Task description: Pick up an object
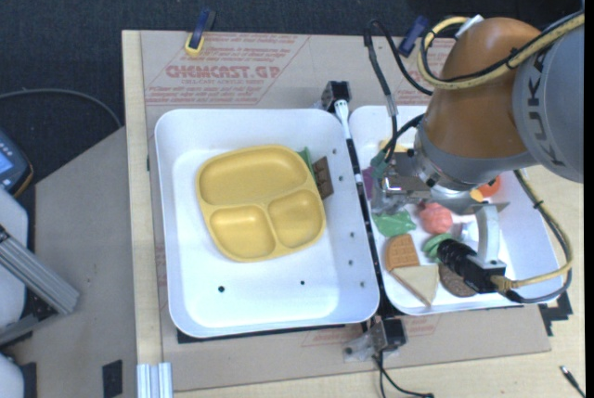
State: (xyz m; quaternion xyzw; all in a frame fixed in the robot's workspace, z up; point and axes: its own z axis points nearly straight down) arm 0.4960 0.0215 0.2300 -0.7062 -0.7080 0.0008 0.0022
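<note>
The jaws (pixel 399 183) hang low over the left part of the right bin (pixel 529 243); whether they are apart or together cannot be told, as the wrist hides them. At five o'clock from them lie small toy foods: a green leafy piece (pixel 394 224), a round pink ball (pixel 435 219), a ridged tan cracker (pixel 401 251), a pale wedge (pixel 418 283) and a dark brown disc (pixel 456 278). The arm (pixel 492 99) comes in from three o'clock, its glossy orange band bent over the bin. At nine o'clock the left bin (pixel 186 285) holds a smooth yellow divided plate (pixel 261 199). The brown worktop (pixel 148 71) reads "CHEMCAST GP" in red.
</note>
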